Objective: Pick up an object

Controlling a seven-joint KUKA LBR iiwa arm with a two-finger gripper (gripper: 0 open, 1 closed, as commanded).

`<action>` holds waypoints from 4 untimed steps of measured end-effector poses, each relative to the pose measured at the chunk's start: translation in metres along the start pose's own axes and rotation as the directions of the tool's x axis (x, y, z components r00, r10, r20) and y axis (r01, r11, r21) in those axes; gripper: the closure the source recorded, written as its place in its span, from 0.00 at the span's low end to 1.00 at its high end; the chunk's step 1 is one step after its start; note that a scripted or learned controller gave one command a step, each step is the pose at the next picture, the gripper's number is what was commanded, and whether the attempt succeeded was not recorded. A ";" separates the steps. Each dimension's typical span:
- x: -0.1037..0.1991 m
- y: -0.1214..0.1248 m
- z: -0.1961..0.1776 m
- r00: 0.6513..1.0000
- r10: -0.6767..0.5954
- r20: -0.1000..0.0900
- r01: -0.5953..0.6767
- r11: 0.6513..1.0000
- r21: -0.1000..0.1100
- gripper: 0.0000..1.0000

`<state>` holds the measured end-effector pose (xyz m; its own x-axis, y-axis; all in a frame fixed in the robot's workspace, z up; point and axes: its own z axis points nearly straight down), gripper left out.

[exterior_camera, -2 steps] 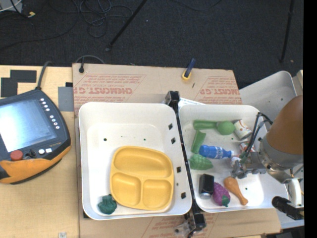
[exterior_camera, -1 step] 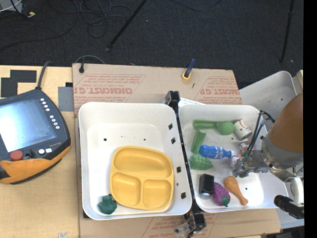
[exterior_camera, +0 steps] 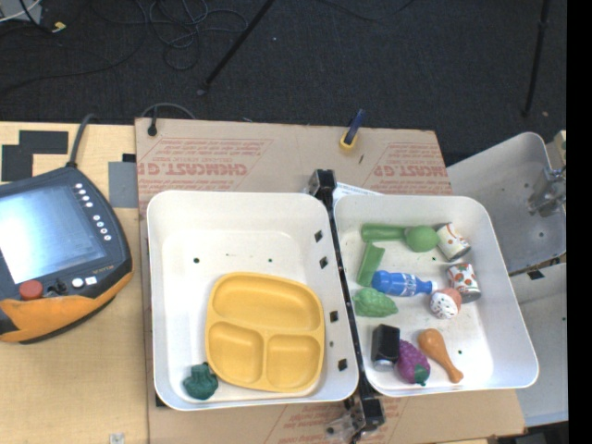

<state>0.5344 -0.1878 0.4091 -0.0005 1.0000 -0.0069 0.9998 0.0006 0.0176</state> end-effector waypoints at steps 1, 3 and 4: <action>-0.028 -0.059 -0.139 1.000 0.003 -0.001 -0.003 1.000 0.004 1.00; -0.008 -0.057 -0.116 1.000 0.005 -0.003 -0.005 1.000 0.013 1.00; 0.058 -0.056 -0.131 1.000 -0.005 -0.008 0.005 1.000 0.017 1.00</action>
<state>0.4764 -0.1286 0.5386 -0.0059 1.0000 0.0012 1.0000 0.0059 0.0003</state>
